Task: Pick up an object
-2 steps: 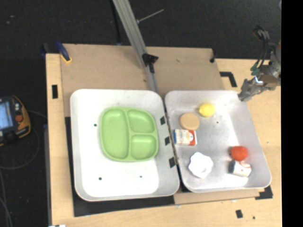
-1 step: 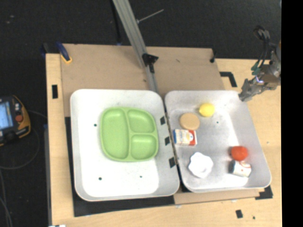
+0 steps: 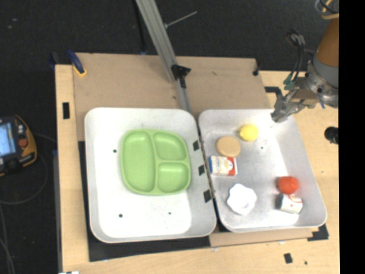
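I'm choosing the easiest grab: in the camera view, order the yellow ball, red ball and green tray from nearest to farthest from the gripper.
From the gripper at the right bin's far right corner:
1. yellow ball, just left of it in the right bin.
2. red ball, near the right bin's front right.
3. green tray, in the left bin.

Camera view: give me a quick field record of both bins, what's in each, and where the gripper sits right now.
left bin: green divided tray, lying flat near the middle
right bin: yellow ball, tan round disc, small red-and-white carton, white crumpled item, red ball, small white block
gripper: over the right bin's far right corner, nothing seen between its fingers
nearest item to gripper: yellow ball
task state: no object picked up yet
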Robot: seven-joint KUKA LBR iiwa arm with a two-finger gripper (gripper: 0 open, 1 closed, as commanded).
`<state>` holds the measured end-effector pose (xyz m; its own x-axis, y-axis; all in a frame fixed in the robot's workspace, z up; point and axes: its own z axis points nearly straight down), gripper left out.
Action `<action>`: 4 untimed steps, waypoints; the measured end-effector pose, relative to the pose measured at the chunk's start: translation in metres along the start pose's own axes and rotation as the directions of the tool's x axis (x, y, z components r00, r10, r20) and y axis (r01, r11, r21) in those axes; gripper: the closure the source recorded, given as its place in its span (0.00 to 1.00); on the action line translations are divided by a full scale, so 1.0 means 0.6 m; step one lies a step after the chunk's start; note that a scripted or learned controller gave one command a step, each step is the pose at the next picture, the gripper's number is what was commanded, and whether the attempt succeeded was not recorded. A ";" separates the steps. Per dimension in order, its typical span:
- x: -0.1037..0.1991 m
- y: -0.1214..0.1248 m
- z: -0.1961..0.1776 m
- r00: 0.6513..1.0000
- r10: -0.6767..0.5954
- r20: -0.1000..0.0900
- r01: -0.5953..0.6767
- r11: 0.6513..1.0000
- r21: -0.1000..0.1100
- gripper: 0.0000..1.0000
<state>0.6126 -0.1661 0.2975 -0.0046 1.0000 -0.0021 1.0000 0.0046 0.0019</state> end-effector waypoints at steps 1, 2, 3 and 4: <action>0.093 -0.014 0.031 1.000 -0.002 -0.002 0.002 1.000 0.001 1.00; 0.168 -0.032 0.057 1.000 0.000 -0.001 0.000 1.000 0.001 1.00; 0.241 -0.026 0.067 1.000 -0.001 -0.003 0.001 1.000 0.001 1.00; 0.336 -0.051 0.074 1.000 -0.003 -0.003 0.003 1.000 0.002 1.00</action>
<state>0.5814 0.0354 0.2524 -0.0076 1.0000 0.0014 1.0000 0.0076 0.0001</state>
